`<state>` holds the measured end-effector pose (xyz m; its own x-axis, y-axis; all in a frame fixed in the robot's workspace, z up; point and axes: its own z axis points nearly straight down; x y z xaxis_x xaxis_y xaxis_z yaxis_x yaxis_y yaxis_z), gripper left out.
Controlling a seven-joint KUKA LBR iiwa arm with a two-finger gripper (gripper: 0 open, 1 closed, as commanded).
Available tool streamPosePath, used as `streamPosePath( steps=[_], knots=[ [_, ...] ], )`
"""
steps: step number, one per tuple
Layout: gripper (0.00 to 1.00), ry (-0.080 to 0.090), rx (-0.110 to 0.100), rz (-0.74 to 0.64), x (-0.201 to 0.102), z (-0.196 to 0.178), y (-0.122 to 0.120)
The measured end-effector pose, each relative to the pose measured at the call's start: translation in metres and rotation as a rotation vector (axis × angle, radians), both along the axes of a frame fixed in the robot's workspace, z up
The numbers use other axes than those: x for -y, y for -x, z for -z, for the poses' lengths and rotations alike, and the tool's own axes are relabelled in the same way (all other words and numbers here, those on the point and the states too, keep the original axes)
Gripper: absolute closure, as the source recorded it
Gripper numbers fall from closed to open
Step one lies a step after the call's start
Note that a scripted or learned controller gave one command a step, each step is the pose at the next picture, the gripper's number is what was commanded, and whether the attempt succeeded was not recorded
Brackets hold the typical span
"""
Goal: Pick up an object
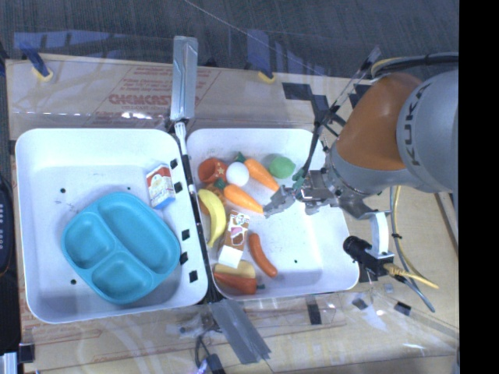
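We see the claw (274, 202) just right of the orange carrot (242, 199), tips seemingly pressed together, pinching nothing; crowded neighbours like the banana (213, 216) could spoil our grasp

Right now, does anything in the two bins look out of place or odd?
Nothing looks spilled or broken. The toy food is crowded against the left side of the right bin. The blue tray lies askew in the left bin, and a small carton leans at its corner.
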<state>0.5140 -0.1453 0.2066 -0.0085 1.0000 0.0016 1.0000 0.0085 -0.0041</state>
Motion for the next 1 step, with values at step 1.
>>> streamPosePath(
  steps=[1],
  knots=[
    [0.0, 0.005, 0.028, -0.037, -0.0449, 0.094, 0.0097]
  ],
)
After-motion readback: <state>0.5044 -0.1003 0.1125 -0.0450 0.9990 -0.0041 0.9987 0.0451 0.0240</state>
